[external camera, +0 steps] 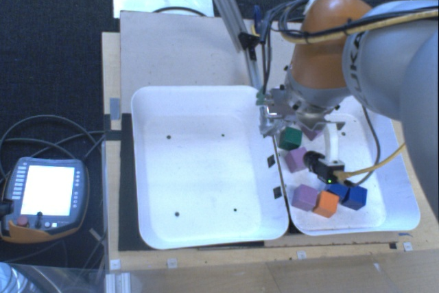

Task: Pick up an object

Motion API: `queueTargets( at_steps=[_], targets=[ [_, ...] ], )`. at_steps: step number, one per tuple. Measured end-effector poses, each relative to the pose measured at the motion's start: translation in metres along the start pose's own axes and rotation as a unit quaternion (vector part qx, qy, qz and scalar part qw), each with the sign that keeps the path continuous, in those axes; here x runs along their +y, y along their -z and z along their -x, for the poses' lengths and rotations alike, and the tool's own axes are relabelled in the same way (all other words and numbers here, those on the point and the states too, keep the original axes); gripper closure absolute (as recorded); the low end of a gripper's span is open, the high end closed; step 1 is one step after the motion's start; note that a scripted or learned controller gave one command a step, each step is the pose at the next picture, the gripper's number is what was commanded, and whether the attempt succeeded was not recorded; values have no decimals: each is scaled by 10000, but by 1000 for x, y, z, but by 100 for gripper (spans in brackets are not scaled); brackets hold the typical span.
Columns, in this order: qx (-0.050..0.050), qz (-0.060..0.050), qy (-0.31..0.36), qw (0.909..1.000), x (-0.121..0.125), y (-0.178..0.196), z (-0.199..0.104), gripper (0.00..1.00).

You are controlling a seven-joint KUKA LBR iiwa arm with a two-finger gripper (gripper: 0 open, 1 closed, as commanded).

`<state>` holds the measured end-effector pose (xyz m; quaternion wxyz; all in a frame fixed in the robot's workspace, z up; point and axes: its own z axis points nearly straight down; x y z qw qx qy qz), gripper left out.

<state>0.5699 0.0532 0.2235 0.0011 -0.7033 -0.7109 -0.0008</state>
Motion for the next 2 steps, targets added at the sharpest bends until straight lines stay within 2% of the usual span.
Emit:
queueTargets(
  at_steps=[1, 2],
  targets=[
    [2, -3, 3, 10000, -26, 5, -46, 100],
    [-6, 4, -35, 10000, -25, 5, -43, 0]
  ],
)
